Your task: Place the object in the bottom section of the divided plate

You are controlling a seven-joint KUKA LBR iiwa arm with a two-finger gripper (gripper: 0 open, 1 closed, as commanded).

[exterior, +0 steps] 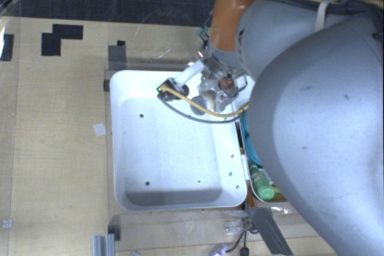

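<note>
1. A green object point(262, 189) — possibly the task's thing, though I cannot tell — lies in the right bin point(249, 150), mostly hidden by the arm point(312, 105).
2. The end effector point(217, 90) hangs over the left bin's point(174, 153) far edge — its grip unreadable.
3. Placement looks undone.

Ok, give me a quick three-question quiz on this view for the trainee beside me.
1. True or false: the claw hangs over the upper right corner of the white bin on the view's left.
2. What colour is the band above the wrist? A blue, B orange, C red.
3. Fill in: the green item shows beside the grey arm at the view's lower ____.
Key: 1 true; 2 B; 3 right.
</note>
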